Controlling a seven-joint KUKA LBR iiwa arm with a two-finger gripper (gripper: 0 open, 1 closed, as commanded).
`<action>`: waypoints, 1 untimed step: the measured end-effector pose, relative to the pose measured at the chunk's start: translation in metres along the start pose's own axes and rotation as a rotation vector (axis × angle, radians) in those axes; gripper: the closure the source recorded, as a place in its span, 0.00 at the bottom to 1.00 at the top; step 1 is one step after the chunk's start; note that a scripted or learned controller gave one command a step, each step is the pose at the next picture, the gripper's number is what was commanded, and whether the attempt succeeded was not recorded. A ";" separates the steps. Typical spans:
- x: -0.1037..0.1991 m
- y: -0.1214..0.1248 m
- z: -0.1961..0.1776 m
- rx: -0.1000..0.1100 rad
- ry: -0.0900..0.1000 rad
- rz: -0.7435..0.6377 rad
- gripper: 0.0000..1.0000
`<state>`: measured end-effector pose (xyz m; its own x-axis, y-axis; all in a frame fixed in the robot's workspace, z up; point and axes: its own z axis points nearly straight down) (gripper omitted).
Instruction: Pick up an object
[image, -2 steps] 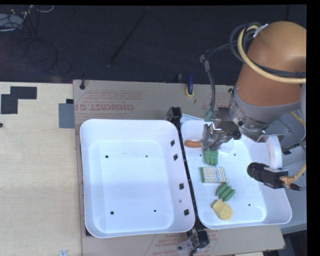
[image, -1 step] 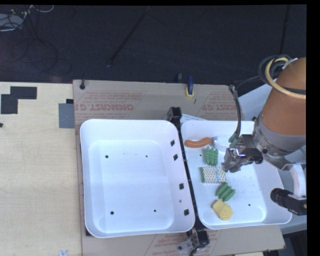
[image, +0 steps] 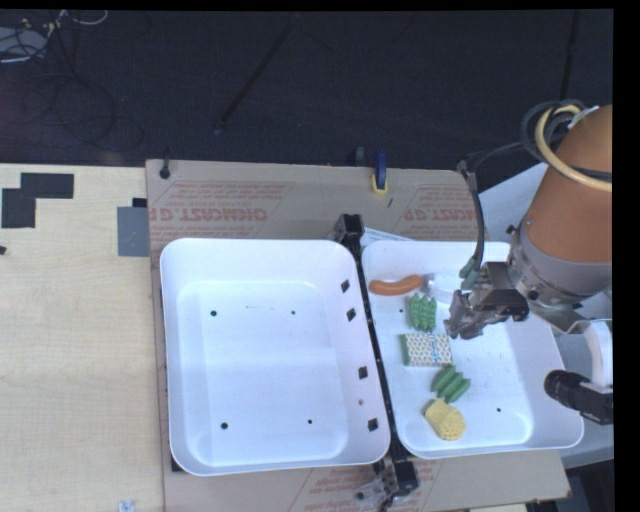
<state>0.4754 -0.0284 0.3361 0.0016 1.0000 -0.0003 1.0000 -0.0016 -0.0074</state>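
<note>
Just beside claw (image: 462, 325): speckled white-green block (image: 428, 349), flat.

Bright even light on white bins (image: 260, 270), dark dim background above, soft focus, faint shadows

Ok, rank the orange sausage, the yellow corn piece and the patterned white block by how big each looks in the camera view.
1. Patterned white block, the largest patch.
2. and 3. Orange sausage and yellow corn piece: the sausage is longer but thin, the corn shorter and fatter, so they look too alike to rank.
</note>
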 end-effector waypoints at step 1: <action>-0.001 0.000 -0.009 0.004 0.000 0.000 1.00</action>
<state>0.4754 -0.0289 0.3452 0.0013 1.0000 -0.0001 0.9999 -0.0013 -0.0112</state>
